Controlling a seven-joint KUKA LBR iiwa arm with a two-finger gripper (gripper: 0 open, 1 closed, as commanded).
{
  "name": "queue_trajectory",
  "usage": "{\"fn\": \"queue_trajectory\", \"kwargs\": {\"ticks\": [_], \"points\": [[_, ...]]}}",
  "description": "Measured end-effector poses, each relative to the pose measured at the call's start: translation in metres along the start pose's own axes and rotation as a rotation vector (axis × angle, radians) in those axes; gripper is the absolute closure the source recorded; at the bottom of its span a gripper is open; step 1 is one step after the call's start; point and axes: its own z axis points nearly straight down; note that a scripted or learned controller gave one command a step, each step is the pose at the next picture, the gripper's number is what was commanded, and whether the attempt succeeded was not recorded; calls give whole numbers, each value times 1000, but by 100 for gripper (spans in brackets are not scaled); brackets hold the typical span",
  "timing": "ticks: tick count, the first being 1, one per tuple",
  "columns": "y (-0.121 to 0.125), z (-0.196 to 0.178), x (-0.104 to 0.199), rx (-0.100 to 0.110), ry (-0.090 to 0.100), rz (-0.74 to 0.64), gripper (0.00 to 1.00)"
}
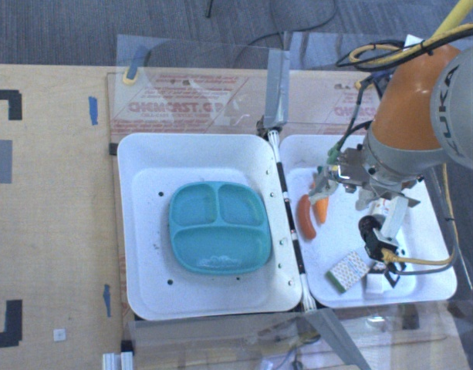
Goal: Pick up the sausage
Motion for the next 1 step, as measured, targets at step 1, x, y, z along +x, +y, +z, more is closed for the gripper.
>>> {"fn": "queue_trajectory", "kwargs": {"ticks": [1], "points": [[-43,40,-2,4,1,-21,0]]}}
